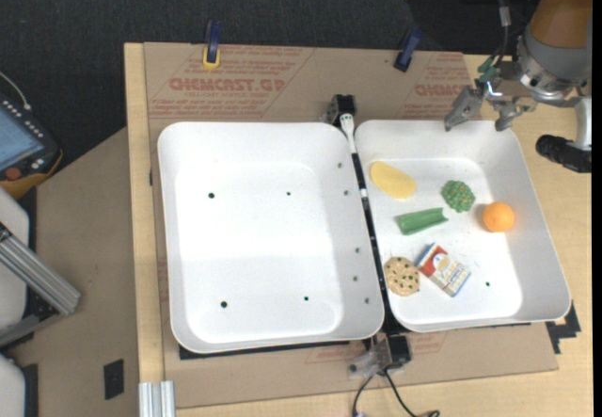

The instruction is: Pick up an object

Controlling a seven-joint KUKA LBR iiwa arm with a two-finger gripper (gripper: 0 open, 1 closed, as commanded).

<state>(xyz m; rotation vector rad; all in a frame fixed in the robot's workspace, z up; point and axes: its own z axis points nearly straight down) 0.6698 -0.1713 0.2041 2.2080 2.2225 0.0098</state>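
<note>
Camera view: gripper (481, 113) hangs over the far rim of the right bin (536, 274), fingers apart, nothing between them. Candidate objects all lie in that bin: yellow piece (392, 180), green stick (419, 219), green ball (458, 195), orange (498, 216), cookie (402, 276), small carton (442, 269). Judgement: pick not begun; choosing, descent, closing and lift all remain.

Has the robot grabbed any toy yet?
Not yet. The gripper hangs open over the right bin's far edge with nothing between its fingers. The orange, cookie, lemon, broccoli, green stick and small box all lie in it. Reaching down and grabbing remains.
</note>
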